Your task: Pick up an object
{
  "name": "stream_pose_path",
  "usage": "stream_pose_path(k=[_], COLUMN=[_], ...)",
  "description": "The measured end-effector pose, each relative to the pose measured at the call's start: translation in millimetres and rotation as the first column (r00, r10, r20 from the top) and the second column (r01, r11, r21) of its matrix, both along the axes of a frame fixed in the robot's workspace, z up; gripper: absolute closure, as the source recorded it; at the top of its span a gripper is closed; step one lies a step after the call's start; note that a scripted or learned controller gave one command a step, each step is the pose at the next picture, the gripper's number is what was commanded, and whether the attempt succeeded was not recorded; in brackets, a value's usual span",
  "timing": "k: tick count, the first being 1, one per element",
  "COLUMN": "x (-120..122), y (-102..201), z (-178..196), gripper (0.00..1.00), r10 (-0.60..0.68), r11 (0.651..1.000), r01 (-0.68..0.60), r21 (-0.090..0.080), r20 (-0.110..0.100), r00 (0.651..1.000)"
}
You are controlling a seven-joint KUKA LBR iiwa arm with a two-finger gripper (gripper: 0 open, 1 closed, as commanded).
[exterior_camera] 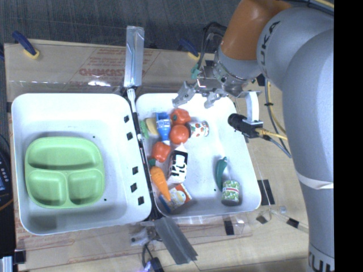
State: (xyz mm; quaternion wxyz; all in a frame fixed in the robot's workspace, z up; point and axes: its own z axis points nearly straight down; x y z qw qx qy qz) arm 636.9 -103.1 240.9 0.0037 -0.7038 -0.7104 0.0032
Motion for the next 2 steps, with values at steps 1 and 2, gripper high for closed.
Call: stream_pose_path(k=[1,2], x=[-124.6,-156.9], y=[0.1,-1.4], z=[-67.2,-150.5], gripper=[0.0,0.0], r10=[-0.085,0.014], r11=[0.996,1.0], r01=[0.085,-0.014], r21=[0.0,-0.009], r20=[-0.002,0.011], r00=[0.996,1.0])
